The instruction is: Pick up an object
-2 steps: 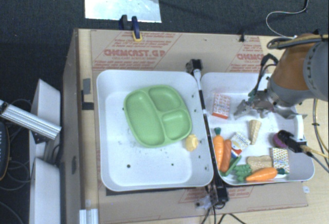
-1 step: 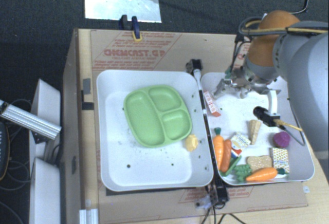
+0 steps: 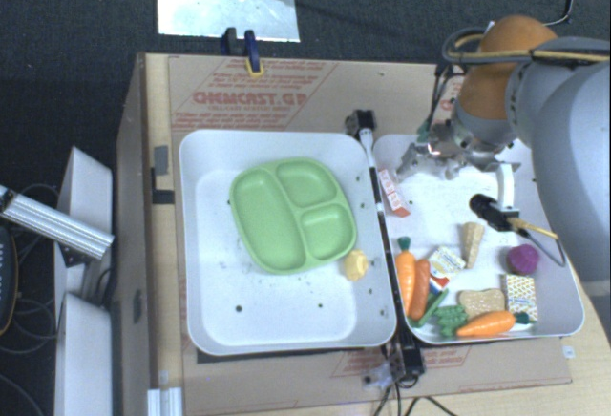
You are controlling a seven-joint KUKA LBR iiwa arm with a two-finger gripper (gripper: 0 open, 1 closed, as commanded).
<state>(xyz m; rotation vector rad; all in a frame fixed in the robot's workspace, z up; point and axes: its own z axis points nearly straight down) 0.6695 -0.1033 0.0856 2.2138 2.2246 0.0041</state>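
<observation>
Gripper [image 3: 431, 156] low over the far end of the right bin [image 3: 439, 218], above bare white floor. Open or closed: impossible to tell from this angle, with nothing seen held. No single target named, so free choice among the pieces.

Closest to the gripper: a red-and-white packet [image 3: 387, 190], just beside it toward the divider and a little nearer the camera, lying flat along the bin wall. Farther off on the camera side: a beige cone [image 3: 471, 242], a purple ball [image 3: 522, 259], a small white packet [image 3: 446, 261]. Well apart from the gripper, packed into the near end: two carrots [image 3: 412, 282] touching side by side, a green broccoli [image 3: 449, 317], a bread slice [image 3: 480, 301], a third carrot [image 3: 489, 322]. Across the divider, well away: a green plate [image 3: 291, 214] and a small yellow piece [image 3: 355, 264] in the left bin [image 3: 220, 309].

Likely failures, judging from this layout:
- Closing straight down and catching only bare floor.
- Clipping the divider rim while going for the red-and-white packet, thin and flat against the wall and hard to get under.
- Nudging the purple ball and sending it rolling.
- In the crowded end, pinching two pieces at once, or shoving neighbours aside and slipping off.
</observation>
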